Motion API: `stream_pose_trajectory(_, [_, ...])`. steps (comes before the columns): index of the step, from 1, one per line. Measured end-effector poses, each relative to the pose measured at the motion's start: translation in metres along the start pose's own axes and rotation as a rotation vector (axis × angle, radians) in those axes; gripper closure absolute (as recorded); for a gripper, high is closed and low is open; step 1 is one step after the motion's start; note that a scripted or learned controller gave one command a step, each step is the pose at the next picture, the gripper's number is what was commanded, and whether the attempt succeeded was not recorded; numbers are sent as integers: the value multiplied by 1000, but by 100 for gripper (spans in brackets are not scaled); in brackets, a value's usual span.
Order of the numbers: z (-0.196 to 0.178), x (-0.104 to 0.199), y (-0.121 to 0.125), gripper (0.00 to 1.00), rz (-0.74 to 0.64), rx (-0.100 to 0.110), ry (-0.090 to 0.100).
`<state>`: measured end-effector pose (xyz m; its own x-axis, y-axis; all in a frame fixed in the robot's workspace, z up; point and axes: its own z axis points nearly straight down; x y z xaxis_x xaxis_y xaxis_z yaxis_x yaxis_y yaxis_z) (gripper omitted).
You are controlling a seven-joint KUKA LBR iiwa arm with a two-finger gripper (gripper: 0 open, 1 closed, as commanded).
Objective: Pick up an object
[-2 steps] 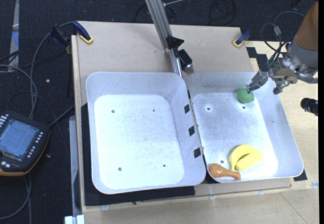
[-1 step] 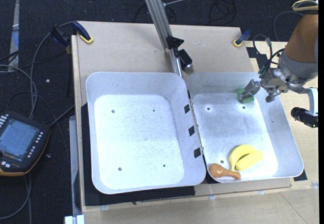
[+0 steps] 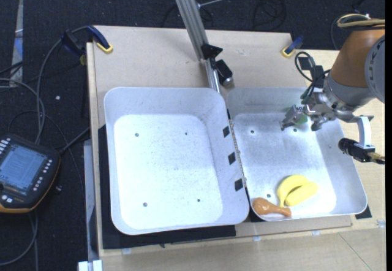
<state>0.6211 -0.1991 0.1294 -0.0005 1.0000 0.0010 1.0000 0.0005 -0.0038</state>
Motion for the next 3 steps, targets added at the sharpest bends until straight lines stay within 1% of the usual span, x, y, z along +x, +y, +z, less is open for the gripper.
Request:
stream_pose_trajectory(1, [36,0,-1,0,0,-1,0])
stream_pose_trajectory(2, [24,0,1,100,0,-4,-1])
stream_pose_trajectory(3, [-25,-8,5,100,0,-8,-2])
